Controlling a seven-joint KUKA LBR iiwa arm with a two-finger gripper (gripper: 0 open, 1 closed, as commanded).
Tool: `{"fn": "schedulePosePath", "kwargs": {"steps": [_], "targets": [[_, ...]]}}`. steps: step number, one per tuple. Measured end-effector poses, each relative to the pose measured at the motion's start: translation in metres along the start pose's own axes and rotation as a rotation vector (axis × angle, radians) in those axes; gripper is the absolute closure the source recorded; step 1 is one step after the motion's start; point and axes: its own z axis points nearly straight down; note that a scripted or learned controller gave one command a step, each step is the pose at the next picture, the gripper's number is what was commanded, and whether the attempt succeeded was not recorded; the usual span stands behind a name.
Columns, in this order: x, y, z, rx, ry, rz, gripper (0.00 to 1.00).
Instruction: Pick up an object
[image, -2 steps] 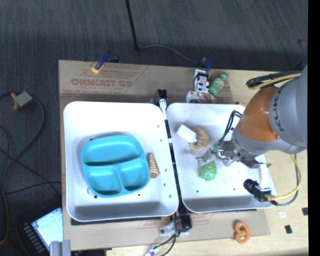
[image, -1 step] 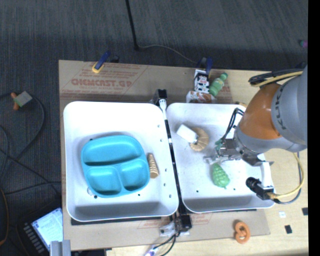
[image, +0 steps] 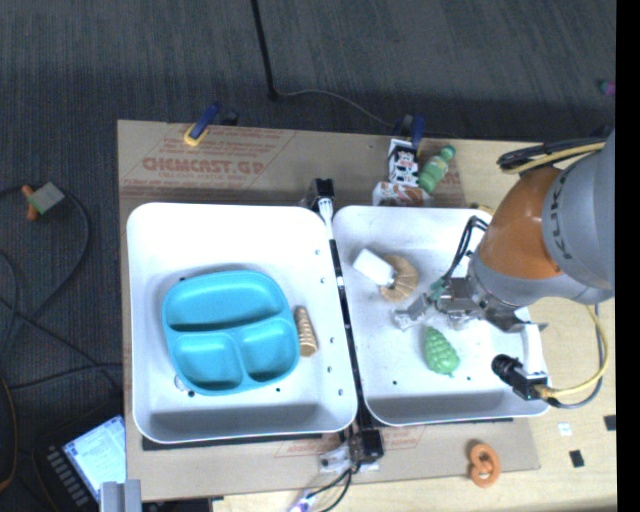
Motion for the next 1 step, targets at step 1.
{"fn": "schedulePosePath", "kwargs": {"steps": [1], "targets": [[0.0428,-0.0256,0.0099,-0.001,0.001,0.000,0.00]]}}
